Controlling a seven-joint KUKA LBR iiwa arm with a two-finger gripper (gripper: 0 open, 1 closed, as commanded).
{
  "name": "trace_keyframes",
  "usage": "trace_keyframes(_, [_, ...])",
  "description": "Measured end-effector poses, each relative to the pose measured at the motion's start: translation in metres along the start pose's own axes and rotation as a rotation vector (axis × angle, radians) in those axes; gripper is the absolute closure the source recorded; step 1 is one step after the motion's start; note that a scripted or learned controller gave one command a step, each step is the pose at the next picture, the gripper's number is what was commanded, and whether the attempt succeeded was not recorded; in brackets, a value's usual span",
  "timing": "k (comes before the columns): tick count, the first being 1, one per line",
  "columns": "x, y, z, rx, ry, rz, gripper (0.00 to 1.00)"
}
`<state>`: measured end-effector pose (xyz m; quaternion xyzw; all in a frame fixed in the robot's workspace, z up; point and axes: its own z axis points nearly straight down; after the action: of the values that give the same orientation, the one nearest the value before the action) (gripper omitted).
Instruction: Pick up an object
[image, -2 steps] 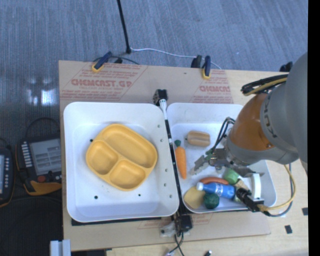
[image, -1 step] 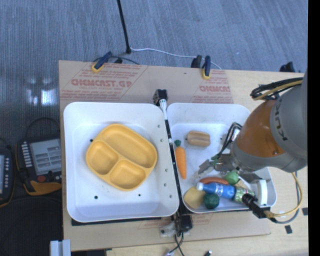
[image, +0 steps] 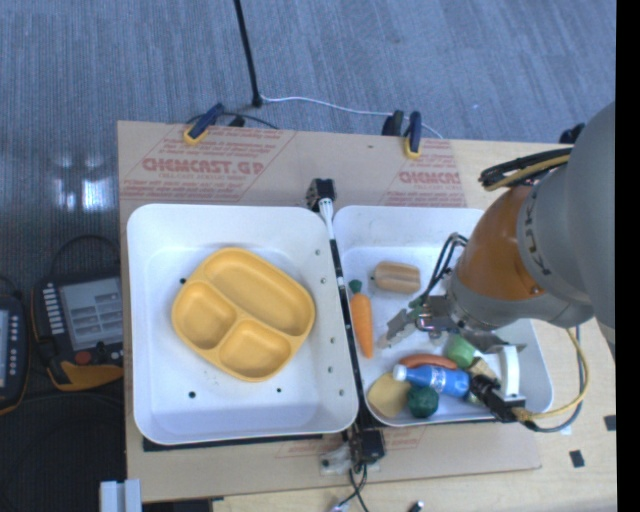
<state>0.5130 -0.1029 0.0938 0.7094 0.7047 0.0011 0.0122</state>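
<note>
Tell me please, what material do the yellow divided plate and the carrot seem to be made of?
The yellow divided plate looks like moulded plastic with a smooth, matte finish: uniform colour and soft rounded compartment edges. The carrot in the right bin seems a toy, probably plastic or rubber: its orange is flat and even, with a small green tip. The exact material stays uncertain from this view.
</note>
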Motion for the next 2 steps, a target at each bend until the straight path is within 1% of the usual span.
trace_keyframes(1, [-0.055, -0.019, 0.0, -0.012, 0.009, -0.012, 0.0])
trace_keyframes(2, [-0.032, -0.021, 0.0, -0.014, -0.005, -0.001, 0.0])
